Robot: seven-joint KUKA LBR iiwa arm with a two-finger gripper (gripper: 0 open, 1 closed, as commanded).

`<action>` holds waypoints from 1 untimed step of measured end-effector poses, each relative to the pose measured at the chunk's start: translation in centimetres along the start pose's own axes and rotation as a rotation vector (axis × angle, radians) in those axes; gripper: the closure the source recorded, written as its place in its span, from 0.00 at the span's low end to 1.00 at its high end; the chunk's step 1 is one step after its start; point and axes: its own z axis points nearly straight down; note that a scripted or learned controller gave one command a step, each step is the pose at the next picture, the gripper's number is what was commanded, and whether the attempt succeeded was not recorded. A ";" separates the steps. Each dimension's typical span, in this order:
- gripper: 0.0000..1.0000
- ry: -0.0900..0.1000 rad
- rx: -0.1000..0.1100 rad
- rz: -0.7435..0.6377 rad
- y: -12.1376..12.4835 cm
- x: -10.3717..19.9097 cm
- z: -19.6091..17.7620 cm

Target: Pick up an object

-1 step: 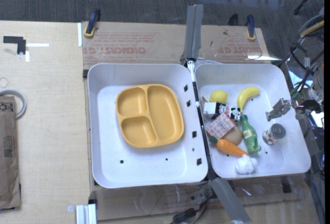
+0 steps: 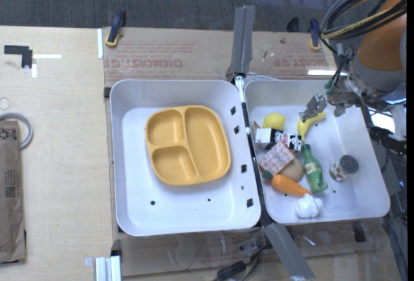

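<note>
Gleaming curved yellow banana (image 2: 310, 122) just beside metal gripper (image 2: 315, 107)

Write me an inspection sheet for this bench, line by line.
Surface: two white bins side by side; left bin, right bin.
Job's things: in the right bin, a banana, lemon, green bottle, carrot, small can, white lump.
Clutter: yellow divided plate in the left bin.
Grippers: claw over the banana's upper end; grip cannot be judged.
Cables: black and yellow hoses looped on the arm.
Surroundings: cardboard sheet, two blue clamps.
</note>
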 end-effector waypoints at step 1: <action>0.00 -0.008 -0.022 -0.118 3.3 3.1 6.9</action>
